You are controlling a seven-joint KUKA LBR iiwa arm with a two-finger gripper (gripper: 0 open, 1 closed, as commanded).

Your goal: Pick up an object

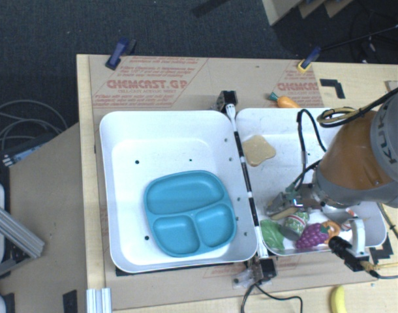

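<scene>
Pincer (297,207) state unclear | low over purple grapes (312,235), green toy (272,232) | tan piece (258,150) apart

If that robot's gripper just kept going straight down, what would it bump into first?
Probably the small pile of toy food in the right bin, likely the purple grapes beneath the gripper. Depth is hard to judge from above.

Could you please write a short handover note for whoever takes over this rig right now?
Gripper: low in the right white bin, over the toy pile; finger state unclear.
Things: purple toy grape bunch, green leaf-shaped toy and small orange toy lie at that bin's near end; a tan flat cookie-like piece sits nearer its far end. The blue three-compartment plastic tray lies in the left white bin.
Done: nothing visibly lifted.
Left: grasp one object and raise it.
</scene>
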